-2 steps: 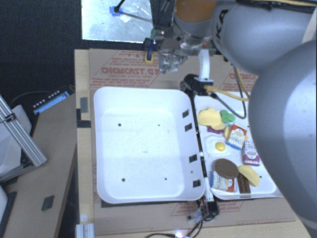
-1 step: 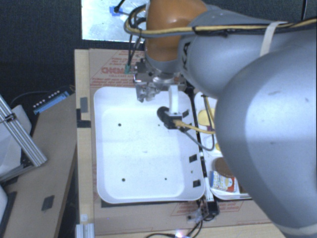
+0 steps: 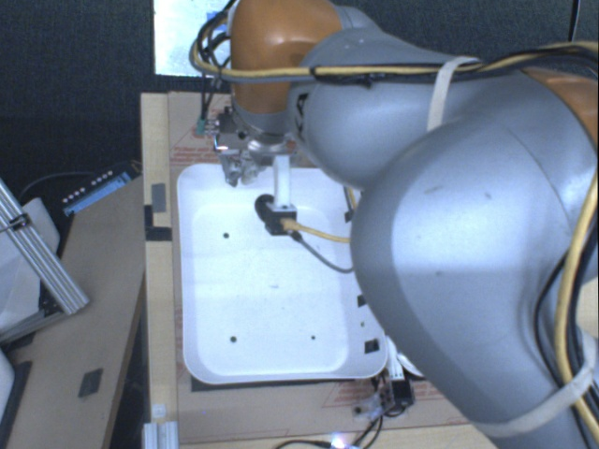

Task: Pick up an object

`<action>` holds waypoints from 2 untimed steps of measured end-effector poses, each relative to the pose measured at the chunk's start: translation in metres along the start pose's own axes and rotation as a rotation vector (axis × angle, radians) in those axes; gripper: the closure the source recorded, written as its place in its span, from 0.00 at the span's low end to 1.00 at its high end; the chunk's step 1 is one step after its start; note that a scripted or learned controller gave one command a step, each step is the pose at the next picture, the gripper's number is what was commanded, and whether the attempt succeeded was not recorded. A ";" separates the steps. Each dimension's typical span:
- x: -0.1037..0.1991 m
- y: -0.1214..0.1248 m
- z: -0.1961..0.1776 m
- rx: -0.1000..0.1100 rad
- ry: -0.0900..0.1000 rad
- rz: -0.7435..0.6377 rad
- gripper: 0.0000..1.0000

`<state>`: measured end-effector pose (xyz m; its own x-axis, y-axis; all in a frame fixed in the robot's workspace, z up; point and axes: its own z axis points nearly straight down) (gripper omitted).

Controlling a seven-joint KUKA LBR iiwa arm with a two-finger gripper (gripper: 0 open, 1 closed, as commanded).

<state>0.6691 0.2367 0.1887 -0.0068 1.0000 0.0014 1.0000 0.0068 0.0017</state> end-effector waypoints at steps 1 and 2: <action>-0.002 0.000 -0.014 -0.003 -0.001 -0.002 1.00; -0.048 -0.038 -0.029 0.001 -0.002 0.009 1.00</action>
<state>0.6318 0.1883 0.2179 0.0021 1.0000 -0.0010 1.0000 -0.0021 0.0007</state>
